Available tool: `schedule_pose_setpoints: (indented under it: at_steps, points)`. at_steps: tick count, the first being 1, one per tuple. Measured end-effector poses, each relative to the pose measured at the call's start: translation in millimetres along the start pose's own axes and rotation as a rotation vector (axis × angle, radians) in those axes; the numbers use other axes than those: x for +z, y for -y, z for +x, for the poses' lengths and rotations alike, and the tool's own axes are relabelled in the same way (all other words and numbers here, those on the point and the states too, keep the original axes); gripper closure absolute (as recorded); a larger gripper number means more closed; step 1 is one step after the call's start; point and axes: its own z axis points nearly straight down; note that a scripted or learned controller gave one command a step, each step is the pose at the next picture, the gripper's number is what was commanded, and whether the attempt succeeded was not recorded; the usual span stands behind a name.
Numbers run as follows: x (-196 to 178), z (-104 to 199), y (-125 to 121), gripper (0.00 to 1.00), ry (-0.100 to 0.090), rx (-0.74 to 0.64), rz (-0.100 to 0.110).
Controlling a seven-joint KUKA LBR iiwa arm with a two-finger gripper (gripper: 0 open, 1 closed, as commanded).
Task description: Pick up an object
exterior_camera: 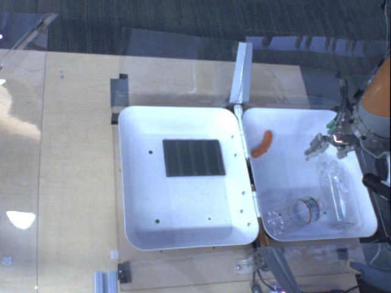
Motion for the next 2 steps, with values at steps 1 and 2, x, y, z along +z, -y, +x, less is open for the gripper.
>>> schedule_pose_setpoints:
  at_steps: [1, 2]
  points:
    - [78, 58, -61, 0.0, -0.001, 0.027, 0.0]
    - [109, 85, -110, 0.0, 0.001, -0.165, -0.005]
